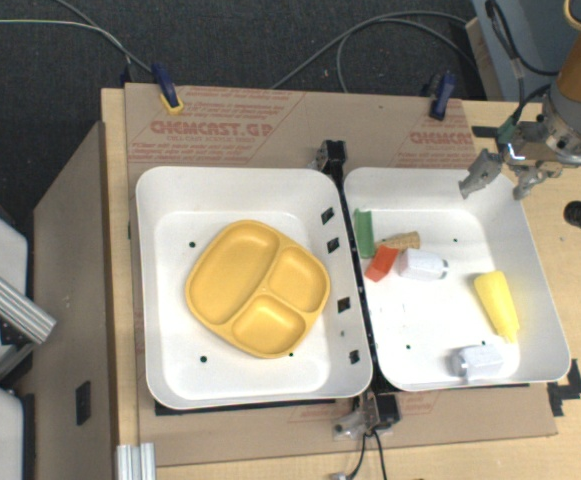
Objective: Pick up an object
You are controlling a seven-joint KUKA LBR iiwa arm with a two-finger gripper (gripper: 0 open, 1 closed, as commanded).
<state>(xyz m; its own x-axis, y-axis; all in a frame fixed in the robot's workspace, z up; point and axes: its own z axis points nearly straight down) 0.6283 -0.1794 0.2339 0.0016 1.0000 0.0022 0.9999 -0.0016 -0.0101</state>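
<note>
My gripper [500,179] hangs open above the back right edge of the right bin [530,363], its two fingers spread with nothing between them. Inside that bin lie a green stick [364,233], an orange-red block [380,264], a tan piece [402,239], a white object [423,265], a yellow banana-shaped object [497,304] and a grey-white object [479,360]. All of them sit well below and to the left of the gripper.
The left bin [160,268] holds a yellow divided plate [258,288]. A black divider [348,258] runs between the bins. Blue clamps [167,90] [440,94] hold the cardboard base at the back. Cables trail over the dark floor behind.
</note>
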